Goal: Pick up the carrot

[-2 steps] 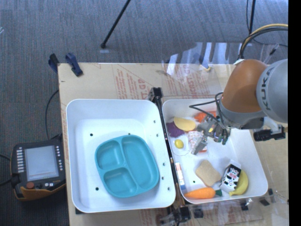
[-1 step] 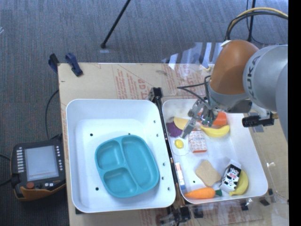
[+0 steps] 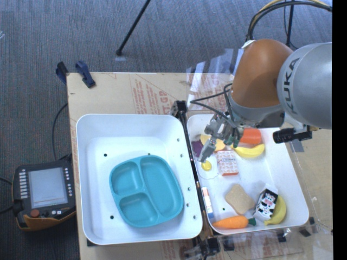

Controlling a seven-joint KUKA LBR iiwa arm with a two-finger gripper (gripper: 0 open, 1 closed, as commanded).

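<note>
The carrot [image 3: 232, 222], orange with a green end, lies along the front edge of the right bin [image 3: 295, 180]. My gripper [image 3: 217, 145] hangs over the back left part of that bin, well behind the carrot and apart from it. Its fingers [image 3: 207, 151] look spread, with nothing between them. Directly under the gripper are a yellow piece [image 3: 206, 166] and a red and white carton [image 3: 227, 163].
The right bin also holds a banana [image 3: 250, 151], an orange-red item [image 3: 250, 136], a bread slice [image 3: 239, 198], a cow-patterned carton [image 3: 265, 203] and a second banana [image 3: 279, 213] close to the carrot. The left bin [image 3: 89, 145] holds a blue divided plate [image 3: 146, 190].
</note>
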